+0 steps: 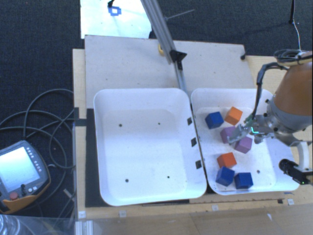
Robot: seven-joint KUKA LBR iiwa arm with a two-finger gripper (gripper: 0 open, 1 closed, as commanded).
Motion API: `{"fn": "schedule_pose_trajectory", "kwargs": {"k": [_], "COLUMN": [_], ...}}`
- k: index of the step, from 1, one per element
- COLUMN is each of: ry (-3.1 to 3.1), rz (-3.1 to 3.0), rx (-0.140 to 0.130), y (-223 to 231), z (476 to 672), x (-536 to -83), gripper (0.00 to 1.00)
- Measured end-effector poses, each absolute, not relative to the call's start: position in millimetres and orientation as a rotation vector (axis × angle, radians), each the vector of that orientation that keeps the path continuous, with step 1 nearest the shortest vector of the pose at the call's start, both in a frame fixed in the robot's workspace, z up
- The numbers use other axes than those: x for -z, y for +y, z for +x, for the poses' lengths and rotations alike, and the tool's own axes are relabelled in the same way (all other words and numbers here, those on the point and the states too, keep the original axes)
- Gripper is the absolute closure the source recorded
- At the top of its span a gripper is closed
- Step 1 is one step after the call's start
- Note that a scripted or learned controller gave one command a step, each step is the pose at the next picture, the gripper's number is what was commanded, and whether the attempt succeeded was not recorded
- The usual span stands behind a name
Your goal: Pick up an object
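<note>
Camera view, fixed overhead, slanted.

Item 1. Bench [146, 62]: pale board bearing two shallow white bins side by side. Left bin [105, 131]: bare floor with a few small dark dots. Right bin [266, 187]: holds all the blocks.

Item 2. Blocks, right bin, seven counted. Blue block [213, 119] at 10 o'clock of the bin's centre; orange block [234, 115] just beside it at its 3 o'clock. Purple block [228, 133] near centre; second purple block [243, 144] at its 4 o'clock, close or touching. Orange-red block [226, 160] at 6 o'clock of centre. Two dark blue blocks along the near wall: one [225, 176], the other [243, 180] just beside it.

Item 3. Arm [296, 99]: grey with orange band, entering from 3 o'clock. Gripper [240, 134] sits low over the purple pair, its tip between the two. Finger state: cannot tell; metal parts and blocks overlap, and no block is plainly seen between fingers.

Item 4. Governing relation. The likeliest target is the purple pair. The first purple block lies at 9 o'clock of the gripper tip, the second at 5 o'clock, both just beside it. Judgement: with the tip in the seam, a closing may catch one block's edge or push the pair apart.

Item 5. Periphery. Handheld pendant [19, 175] with cables at 8 o'clock on the dark floor; metal rod [156, 18] slanting in from 12 o'clock.
</note>
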State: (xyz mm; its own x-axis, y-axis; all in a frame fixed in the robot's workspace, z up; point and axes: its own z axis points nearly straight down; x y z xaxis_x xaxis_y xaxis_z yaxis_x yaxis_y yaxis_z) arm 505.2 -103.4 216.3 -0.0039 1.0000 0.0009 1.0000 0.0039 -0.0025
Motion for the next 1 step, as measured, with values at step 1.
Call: {"fn": "schedule_pose_trajectory", "kwargs": {"k": [1], "ry": [-2.225], "rz": [-2.219], "rx": [0.002], "y": [-103.5], "z": [506.1], "x": [-218.0], "gripper": [0.00]}}
